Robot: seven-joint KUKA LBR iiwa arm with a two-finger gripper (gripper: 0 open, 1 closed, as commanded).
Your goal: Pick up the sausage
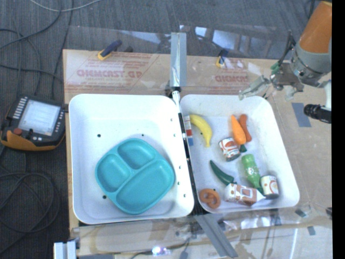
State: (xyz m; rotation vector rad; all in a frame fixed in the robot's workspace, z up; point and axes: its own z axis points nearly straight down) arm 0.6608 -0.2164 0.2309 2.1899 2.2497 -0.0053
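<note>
The gripper [257, 87] hung above the far right corner of the right bin [283, 144], its jaws apart and holding nothing. The sausage [245, 127], a reddish-brown piece, lay in that bin a little nearer than the gripper, pressed against the right side of the carrot [237, 131]; the two touched along most of their length. This contact was judged the chief hazard: a descent aimed slightly left would likely close on the carrot, or on both at once, and a doubled grasp could slip. Their similar colour added to the risk of mistaken targeting. A can [229, 148] stood just on the near side of the carrot's tip, and a finger coming down there could strike it and knock it over. The banana [202, 128] lay left of the carrot, well enough apart to be of small concern. The sausage's rounded body was judged apt to roll or squirt from the fingers unless they closed across its middle. The left bin [91, 117], bearing a blue tray [135, 175], lay well apart from the sausage and posed no hazard.
</note>
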